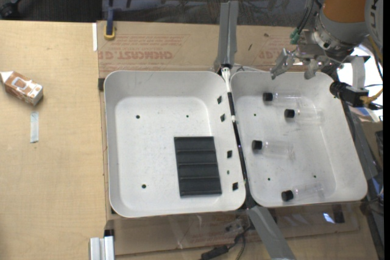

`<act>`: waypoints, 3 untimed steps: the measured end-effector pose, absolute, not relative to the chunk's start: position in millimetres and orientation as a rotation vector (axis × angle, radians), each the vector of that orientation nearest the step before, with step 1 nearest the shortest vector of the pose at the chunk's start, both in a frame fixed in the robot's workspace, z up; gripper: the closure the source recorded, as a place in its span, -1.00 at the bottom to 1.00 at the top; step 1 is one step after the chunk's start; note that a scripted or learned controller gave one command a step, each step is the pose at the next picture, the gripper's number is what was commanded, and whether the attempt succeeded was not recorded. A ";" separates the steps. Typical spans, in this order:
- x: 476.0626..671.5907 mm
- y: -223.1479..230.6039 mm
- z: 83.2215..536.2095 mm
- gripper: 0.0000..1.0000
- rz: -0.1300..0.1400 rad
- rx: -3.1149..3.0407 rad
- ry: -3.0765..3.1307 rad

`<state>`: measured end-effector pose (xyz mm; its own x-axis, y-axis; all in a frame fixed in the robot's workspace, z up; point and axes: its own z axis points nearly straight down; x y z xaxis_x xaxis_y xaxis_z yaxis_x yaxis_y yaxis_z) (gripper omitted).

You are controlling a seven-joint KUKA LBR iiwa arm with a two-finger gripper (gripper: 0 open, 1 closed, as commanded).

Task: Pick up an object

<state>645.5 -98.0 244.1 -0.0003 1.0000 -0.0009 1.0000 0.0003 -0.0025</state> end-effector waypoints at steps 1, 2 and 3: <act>619.5 -145.4 154.2 -1.00 0.003 -2.212 -2.229; 617.7 -177.1 110.4 -1.00 -0.033 -2.212 -2.277; 613.3 -131.4 92.2 -1.00 0.001 -2.164 -2.278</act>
